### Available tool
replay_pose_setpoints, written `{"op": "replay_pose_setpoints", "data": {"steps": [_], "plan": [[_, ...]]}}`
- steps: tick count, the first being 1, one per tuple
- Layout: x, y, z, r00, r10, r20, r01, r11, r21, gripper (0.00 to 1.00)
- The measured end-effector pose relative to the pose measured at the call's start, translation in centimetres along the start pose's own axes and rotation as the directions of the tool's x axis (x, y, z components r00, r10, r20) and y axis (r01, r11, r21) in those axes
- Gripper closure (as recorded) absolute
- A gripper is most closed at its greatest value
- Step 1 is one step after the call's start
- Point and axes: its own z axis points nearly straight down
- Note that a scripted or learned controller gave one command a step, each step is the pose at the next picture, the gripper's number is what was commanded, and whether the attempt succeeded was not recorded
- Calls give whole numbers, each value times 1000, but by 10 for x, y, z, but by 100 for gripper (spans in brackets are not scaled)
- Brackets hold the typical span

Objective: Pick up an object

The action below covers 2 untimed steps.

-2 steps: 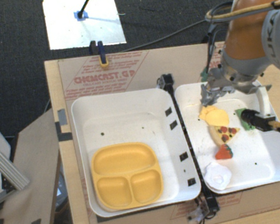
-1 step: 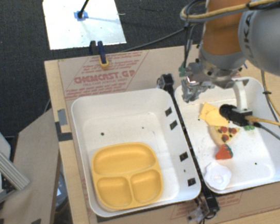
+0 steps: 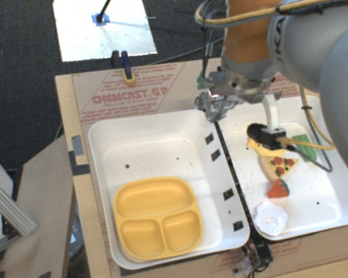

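My gripper (image 3: 213,106) hangs at the back of the bench, above the rim where the two bins meet, with nothing visibly between its fingers. In the right bin (image 3: 346,206) lie a toy pizza slice (image 3: 281,165), a small red strawberry-like piece (image 3: 277,189) just in front of it, a white crumpled object (image 3: 271,218) in the near left corner, and a green piece (image 3: 305,146) partly behind the arm's yellow cable. All of them sit well in front of and to the right of the gripper. A yellow divided tray (image 3: 159,218) rests in the left bin (image 3: 136,147).
The big grey arm covers the right bin's far right part. A brown board (image 3: 134,89) lies under the bins, with a blue-and-yellow clamp (image 3: 126,64) at its back edge. The divider between the bins carries several black tabs (image 3: 228,194).
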Motion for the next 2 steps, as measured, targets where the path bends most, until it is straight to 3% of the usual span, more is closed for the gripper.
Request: {"op": "replay_pose_setpoints", "data": {"steps": [1,2], "plan": [[39,15,11,1000,-1,0,1,1000,1,100],[37,14,10,1000,1,0,-1,1000,2,0]]}}
